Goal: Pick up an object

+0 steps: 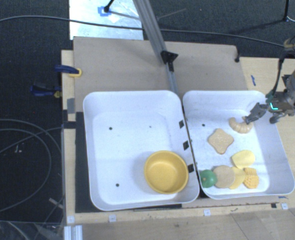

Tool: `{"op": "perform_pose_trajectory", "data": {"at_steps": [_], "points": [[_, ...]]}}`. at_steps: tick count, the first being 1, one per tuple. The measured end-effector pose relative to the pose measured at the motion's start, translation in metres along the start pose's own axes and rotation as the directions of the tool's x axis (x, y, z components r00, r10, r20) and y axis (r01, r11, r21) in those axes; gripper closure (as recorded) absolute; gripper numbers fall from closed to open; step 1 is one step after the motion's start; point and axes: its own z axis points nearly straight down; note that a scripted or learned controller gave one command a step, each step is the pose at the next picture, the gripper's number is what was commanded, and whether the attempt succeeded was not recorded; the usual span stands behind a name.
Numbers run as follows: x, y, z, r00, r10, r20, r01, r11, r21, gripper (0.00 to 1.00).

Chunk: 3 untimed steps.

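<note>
In the right bin (267, 134) lie several toy foods: a curved beige croissant (240, 126), a beige star-shaped biscuit (221, 140), a pale yellow chip (243, 158), a round beige piece (223, 176), a green piece (207, 177) and an orange waffle piece (251, 178). My gripper (263, 116) hangs over the bin's upper right part. It is open, with its left fingertip (251, 116) just beside the croissant's right end. Nothing sits between the fingers.
A yellow bowl (166, 171) stands in the left bin (112, 134), near its lower right corner. A grey pole (155, 31) slants down from the top to the gap between the bins. Cables lie on the dark floor at left.
</note>
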Motion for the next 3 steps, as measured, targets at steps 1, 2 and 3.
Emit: {"op": "perform_pose_trajectory", "data": {"at_steps": [1,2,3], "points": [[0.0,0.0,0.0,1.0,0.0,0.0,0.0,1.0,-0.001,0.0],[-0.001,0.003,0.041,1.0,0.002,0.0,-0.002,1.0,0.002,0.0],[0.002,0.001,0.104,1.0,0.003,-0.001,-0.003,1.0,0.005,0.0]]}}
